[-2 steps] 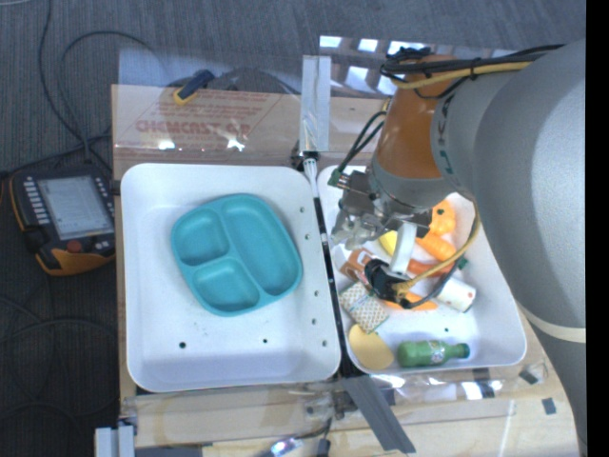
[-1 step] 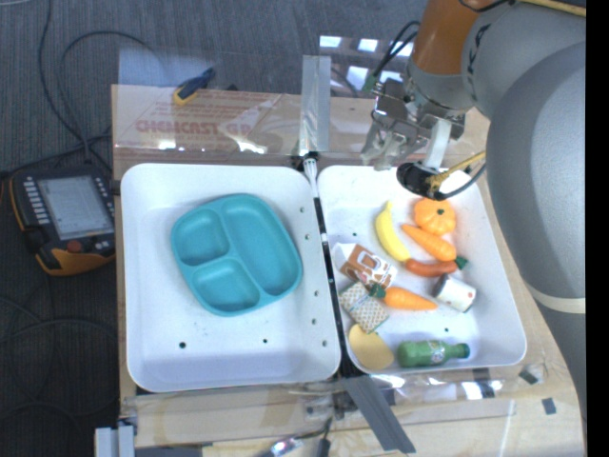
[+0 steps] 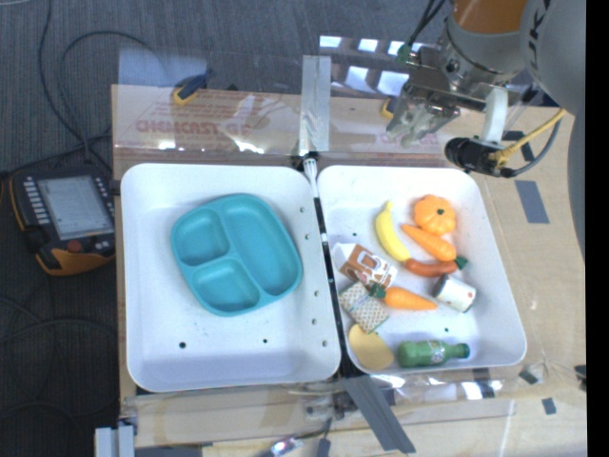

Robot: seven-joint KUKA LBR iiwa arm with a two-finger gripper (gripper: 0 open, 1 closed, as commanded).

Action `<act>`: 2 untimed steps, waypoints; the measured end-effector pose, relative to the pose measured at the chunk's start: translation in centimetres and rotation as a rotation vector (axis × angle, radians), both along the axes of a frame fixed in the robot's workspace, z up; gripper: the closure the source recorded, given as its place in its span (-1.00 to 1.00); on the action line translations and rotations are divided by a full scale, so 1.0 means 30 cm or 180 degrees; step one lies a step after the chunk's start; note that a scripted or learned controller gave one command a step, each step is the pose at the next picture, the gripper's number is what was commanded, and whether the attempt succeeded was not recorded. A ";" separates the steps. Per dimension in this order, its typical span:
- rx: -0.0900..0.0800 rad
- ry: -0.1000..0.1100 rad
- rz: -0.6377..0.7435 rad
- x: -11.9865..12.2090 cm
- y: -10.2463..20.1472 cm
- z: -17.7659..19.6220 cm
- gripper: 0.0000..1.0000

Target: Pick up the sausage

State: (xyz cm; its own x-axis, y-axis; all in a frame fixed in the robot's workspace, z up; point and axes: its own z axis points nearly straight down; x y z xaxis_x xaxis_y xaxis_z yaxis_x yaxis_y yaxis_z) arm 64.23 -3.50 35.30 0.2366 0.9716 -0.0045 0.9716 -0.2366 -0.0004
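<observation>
The sausage [image 3: 430, 268] is a short reddish-brown link lying flat in the right bin [image 3: 495, 255]. It sits just below an orange carrot [image 3: 429, 243] and just above a white can [image 3: 458, 295]. My gripper [image 3: 422, 124] hangs above the bench beyond the right bin's far rim, well above and behind the sausage. Its fingers point down, stand apart and have nothing between them.
The right bin also holds a banana [image 3: 388, 234], an orange pumpkin [image 3: 435, 213], a second carrot [image 3: 409, 300], a brown box [image 3: 367, 267], a waffle piece [image 3: 363, 305], a yellow chip [image 3: 371, 350] and a green bottle [image 3: 433, 353]. A blue divided plate [image 3: 236, 252] lies in the left bin [image 3: 152, 331].
</observation>
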 end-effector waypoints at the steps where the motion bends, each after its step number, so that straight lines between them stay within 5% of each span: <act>1: 0.0000 0.0007 -0.0556 0.085 0.266 -0.248 1.00; 2: -0.0021 0.0011 -0.0556 0.085 0.264 -0.218 1.00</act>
